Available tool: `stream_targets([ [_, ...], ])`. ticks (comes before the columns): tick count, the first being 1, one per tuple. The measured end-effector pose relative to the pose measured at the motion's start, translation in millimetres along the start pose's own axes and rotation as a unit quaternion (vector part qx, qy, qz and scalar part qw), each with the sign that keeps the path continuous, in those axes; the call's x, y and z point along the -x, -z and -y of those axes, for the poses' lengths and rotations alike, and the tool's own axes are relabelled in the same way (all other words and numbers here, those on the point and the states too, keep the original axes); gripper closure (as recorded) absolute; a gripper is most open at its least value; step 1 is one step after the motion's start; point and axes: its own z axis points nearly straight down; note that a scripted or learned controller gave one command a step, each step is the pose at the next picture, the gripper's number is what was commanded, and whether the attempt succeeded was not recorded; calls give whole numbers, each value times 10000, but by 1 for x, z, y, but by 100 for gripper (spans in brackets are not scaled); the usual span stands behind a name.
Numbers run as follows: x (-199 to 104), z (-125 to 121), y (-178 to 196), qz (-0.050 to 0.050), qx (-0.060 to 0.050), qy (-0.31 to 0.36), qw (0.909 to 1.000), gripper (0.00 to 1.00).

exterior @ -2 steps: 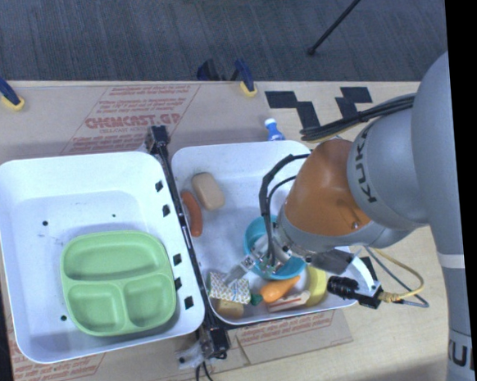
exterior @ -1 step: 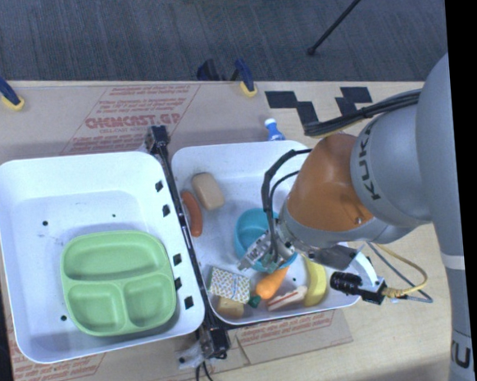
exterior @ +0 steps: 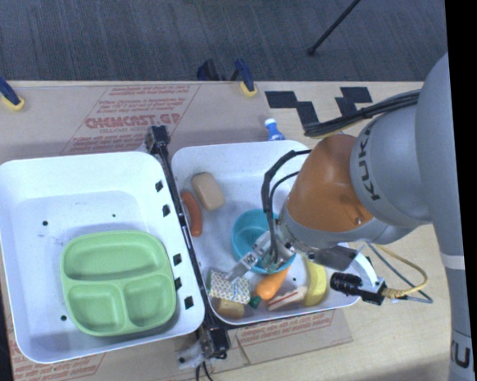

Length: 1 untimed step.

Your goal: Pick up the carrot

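Observation:
The orange carrot (exterior: 271,286) lies near the front edge of the right bin (exterior: 237,156), tilted, between a patterned cracker (exterior: 230,287) and a yellow banana (exterior: 316,283). My gripper (exterior: 257,264) hangs low over the bin, just above and to the left of the carrot's upper end, beside the blue cup (exterior: 248,232). The wrist and its orange band (exterior: 325,189) hide the bin's right part. Whether the gripper touches the carrot cannot be made out.
A bread roll (exterior: 207,190) and a red sausage (exterior: 193,213) lie at the right bin's back left. A sandwich slice (exterior: 285,299) and a brown piece (exterior: 231,308) crowd the front wall. The left bin (exterior: 25,194) holds a green divided plate (exterior: 118,281).

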Motion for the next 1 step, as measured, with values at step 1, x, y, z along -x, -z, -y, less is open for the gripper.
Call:
stream_targets([
  [1, 9, 14, 1, -43, -40, 152, 9999, 0],
])
